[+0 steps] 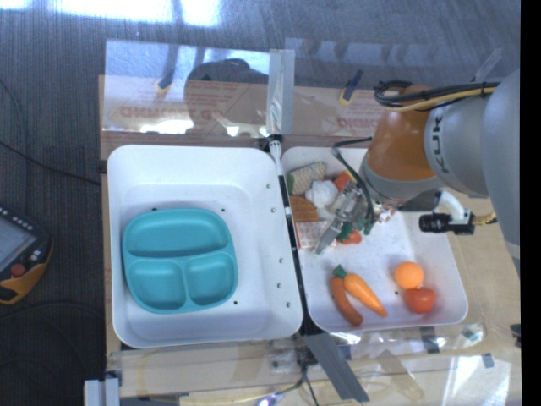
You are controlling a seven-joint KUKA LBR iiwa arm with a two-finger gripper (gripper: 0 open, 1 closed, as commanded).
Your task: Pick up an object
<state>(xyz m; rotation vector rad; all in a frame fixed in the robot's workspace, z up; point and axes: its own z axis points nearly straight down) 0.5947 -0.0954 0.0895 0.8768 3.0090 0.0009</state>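
1. The arm's gripper (338, 222) hangs low in the right bin (439, 311); whether its jaws are open or closed is unclear.
2. At five o'clock from it lie a tapered carrot (365, 293), a round orange (408, 275) and a glossy tomato (420, 299).
3. A smooth teal compartment tray (178, 257) rests in the left bin (169, 163).

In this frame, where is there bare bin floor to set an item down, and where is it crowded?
Free: left bin floor around the teal tray; right bin between the tool and the orange. Crowded: right bin's far-left corner beneath the tool, and by the carrot.
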